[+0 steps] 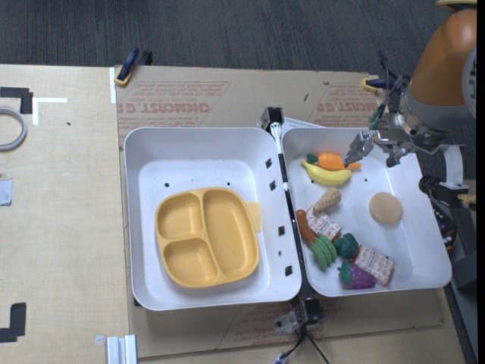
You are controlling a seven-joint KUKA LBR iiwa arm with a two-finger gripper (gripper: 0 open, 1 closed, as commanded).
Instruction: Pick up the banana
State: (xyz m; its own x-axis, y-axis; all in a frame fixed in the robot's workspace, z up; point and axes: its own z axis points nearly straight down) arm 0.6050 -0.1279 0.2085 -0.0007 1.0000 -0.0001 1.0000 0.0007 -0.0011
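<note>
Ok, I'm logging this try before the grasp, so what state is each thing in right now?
Banana: lying flat in the right bin, not held.
Gripper: low over the bin, just right of the banana; whether its jaws are open is unclear.
Orange toy: resting against the banana's far side.
Yellow divided plate: flat in the left bin, nothing on it.
Round beige piece: lying alone, right of the pile.
</note>
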